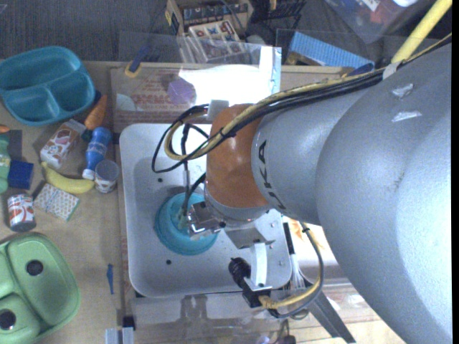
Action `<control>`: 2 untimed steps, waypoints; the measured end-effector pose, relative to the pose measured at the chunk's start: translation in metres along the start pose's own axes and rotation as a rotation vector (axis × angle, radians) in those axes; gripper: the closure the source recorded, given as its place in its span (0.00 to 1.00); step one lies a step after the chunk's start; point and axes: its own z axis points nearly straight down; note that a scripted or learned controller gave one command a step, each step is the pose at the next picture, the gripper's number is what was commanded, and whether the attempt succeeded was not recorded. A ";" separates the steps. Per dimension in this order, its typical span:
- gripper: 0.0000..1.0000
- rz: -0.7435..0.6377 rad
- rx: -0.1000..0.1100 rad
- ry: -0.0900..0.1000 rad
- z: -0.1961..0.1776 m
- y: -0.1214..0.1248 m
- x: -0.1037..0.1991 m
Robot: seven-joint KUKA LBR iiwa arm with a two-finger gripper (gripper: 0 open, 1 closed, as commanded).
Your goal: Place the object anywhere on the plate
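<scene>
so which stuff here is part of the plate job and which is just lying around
Job:
blue plate
white bin that holds it
arm over the plate

Lying about:
banana
blue bottle
teal tray
green tray
small can

Grey arm (358, 156) reaches in from right, orange-banded wrist (233, 163) lowered

Tabletop (86, 235), light wood, bears a white bin (140, 192). Left of the bin lie a banana (66, 180), blue bottle (96, 149), teal divided tray (44, 84) and green tray (32, 289).
</scene>
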 end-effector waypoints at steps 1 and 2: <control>1.00 0.035 -0.053 0.008 0.029 0.019 0.012; 1.00 -0.217 -0.002 -0.001 0.005 0.057 0.009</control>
